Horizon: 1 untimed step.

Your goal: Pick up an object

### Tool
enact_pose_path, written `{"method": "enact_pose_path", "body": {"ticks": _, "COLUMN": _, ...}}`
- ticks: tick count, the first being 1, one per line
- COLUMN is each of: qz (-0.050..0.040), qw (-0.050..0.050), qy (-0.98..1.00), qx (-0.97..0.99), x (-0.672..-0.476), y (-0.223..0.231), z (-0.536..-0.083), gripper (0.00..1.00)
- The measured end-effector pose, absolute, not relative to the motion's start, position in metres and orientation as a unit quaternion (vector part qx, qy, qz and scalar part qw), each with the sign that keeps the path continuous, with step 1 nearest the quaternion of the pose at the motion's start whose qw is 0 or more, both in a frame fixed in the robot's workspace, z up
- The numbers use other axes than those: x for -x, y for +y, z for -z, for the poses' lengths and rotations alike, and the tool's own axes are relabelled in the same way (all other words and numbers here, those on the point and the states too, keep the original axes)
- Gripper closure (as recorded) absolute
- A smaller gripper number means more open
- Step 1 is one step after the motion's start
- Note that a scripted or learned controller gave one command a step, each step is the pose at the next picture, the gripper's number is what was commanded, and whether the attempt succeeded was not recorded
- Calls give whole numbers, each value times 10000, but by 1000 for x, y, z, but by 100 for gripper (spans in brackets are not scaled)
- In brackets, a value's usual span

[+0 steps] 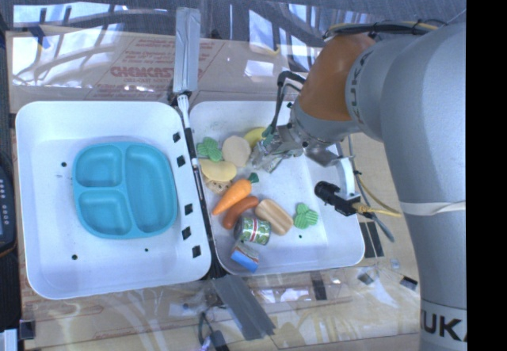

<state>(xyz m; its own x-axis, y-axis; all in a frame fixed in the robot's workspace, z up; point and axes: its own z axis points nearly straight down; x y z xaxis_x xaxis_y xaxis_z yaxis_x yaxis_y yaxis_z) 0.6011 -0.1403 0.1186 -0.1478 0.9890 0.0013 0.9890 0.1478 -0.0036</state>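
We see the gripper (269, 153) low in the right bin (341, 250), at about ten o'clock of that bin's floor, and we cannot tell from this slanted view how it is set, nor whether anything sits in it. The likeliest trouble, in our judgement, is crowding: the toys lie packed together, so a descent could nudge one aside or catch two at once, and a rounded piece could squirt out sideways under a close. The nearest candidates sit just at nine o'clock of the gripper: a pale round piece (235, 150), with a yellow piece (255, 135) at its one o'clock, partly hidden by the tool. A green leafy piece (209, 149) lies further toward nine o'clock, hard by the bin's left wall, where the wall could block one side of a grasp. At seven o'clock of the gripper lie a tan biscuit-like piece (219, 172) and an orange carrot (234, 194); at six o'clock a bread-like roll (273, 216) and a small can (254, 230), with a second green piece (306, 216) toward five o'clock. The left bin (47, 262) holds a blue divided tray (125, 188), well apart from the tool.
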Motion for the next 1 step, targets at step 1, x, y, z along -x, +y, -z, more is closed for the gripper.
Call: {"method": "enact_pose_path", "body": {"ticks": 1, "qz": 3, "qw": 3, "qy": -7717, "qx": 6360, "x": -489, "y": -131, "z": -101, "gripper": 0}}
